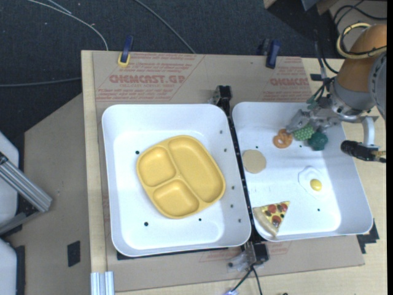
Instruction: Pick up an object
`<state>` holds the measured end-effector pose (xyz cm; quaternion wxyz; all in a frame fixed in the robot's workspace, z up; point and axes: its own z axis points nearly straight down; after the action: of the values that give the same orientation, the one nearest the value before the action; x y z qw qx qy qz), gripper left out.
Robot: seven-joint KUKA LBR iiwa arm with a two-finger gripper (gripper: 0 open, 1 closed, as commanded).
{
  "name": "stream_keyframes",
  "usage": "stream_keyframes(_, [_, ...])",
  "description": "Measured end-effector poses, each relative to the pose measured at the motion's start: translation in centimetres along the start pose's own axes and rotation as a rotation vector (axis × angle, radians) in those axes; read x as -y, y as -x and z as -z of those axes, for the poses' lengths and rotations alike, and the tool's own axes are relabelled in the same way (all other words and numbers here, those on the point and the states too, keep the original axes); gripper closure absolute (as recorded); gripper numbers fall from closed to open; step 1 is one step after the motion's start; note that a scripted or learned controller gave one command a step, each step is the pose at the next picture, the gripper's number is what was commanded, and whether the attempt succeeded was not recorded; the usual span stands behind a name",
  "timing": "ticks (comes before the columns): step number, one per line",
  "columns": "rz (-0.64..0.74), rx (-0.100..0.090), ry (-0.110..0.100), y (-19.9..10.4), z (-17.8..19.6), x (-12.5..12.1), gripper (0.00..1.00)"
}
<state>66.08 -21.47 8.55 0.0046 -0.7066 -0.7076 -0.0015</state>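
Observation:
In the right bin lie an orange ring, a tan round disc, a fried egg and a pizza slice. A green, broccoli-like piece rests near the bin's far right side. My gripper hangs low over the far part of this bin, right at the green piece and just right of the orange ring. The gripper partly covers the green piece, and I cannot tell whether it touches it.
The left bin holds a yellow plate with three compartments. A black divider runs between the two bins. Blue clamps stand on the board's far edge.

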Motion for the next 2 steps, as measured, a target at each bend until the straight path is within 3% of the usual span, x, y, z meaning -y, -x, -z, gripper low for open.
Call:
stream_keyframes(1, [0.003,0.009,0.015,0.1,1.5,-0.3,1.00])
stream_keyframes(2, [-0.001,0.011,0.009,0.8,6.1,-0.3,1.00])
